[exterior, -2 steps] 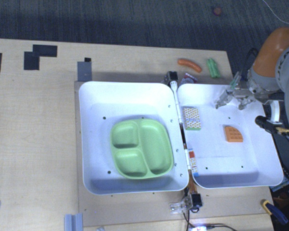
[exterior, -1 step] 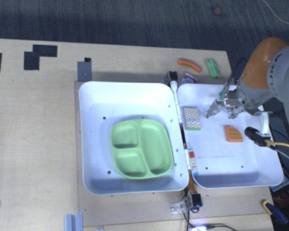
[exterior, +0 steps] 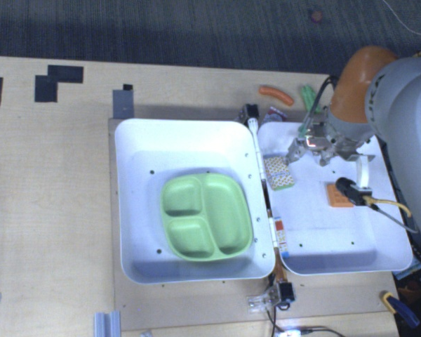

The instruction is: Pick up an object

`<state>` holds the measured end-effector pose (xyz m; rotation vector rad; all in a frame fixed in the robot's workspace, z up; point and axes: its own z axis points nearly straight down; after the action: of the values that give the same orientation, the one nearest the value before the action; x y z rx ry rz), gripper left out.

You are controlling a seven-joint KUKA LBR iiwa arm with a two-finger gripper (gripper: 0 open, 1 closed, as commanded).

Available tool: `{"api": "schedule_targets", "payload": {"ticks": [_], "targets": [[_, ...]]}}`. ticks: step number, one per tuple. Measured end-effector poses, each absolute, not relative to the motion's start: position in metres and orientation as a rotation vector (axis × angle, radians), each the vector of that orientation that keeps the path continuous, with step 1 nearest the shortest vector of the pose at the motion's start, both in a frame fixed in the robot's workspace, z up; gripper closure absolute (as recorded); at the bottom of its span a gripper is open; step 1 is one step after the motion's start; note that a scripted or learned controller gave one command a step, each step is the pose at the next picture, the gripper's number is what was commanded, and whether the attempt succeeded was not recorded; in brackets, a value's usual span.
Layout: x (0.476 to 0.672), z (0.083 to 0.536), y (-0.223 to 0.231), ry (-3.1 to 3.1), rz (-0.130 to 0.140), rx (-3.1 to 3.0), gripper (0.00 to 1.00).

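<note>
Now the arm (exterior: 400, 104) reaches in from the right, bent low over the right bin (exterior: 337, 248), its gripper (exterior: 310, 146) hovering at the far end. Whether the claw is spread or pressed together, I cannot tell. A patterned packet (exterior: 278, 172) lies just beside it; an orange piece (exterior: 339, 195) sits nearer.

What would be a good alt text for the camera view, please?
A grey robot arm's gripper hangs over the right white bin, above a small patterned packet and near an orange block. The left white bin holds a green divided plate.
</note>
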<state>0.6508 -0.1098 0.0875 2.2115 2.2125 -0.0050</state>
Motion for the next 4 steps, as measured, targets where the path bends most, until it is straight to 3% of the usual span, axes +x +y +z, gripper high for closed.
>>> {"api": "schedule_targets", "payload": {"ticks": [1, 2, 3, 4], "targets": [[0.603, 0.086, -0.102, 2.219, 0.006, 2.216, 0.0], [0.605, 0.098, -0.101, 2.217, 0.014, 2.211, 1.0], [0.594, 0.087, -0.178, 2.217, 0.004, 2.214, 1.0], [0.594, 0.086, -0.176, 2.22, 0.005, 2.216, 0.0]]}}
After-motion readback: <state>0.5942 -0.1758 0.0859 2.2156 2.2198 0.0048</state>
